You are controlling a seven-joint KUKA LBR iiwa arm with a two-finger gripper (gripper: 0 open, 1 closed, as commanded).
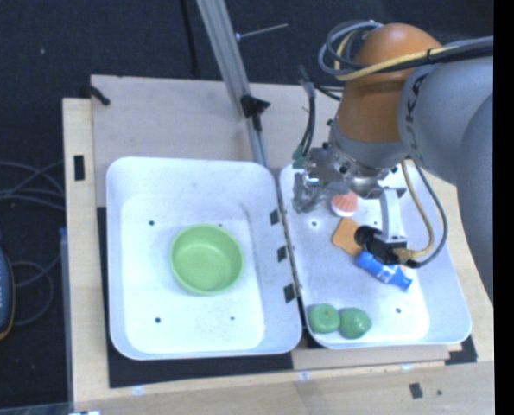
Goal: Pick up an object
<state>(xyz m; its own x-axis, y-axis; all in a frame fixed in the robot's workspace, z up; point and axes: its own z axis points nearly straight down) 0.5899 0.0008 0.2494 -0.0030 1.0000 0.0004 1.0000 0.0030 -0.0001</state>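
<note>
Hovering over the right-hand shallow white bin [438, 309], my metal two-finger pincer [307, 190] hangs just beside a small round salmon-pink piece [345, 204] lying there, grip state I cannot tell.

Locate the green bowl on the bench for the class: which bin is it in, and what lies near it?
The green bowl sits alone near the middle of the left bin in the camera view, apart from the gripper in the right bin.
</note>
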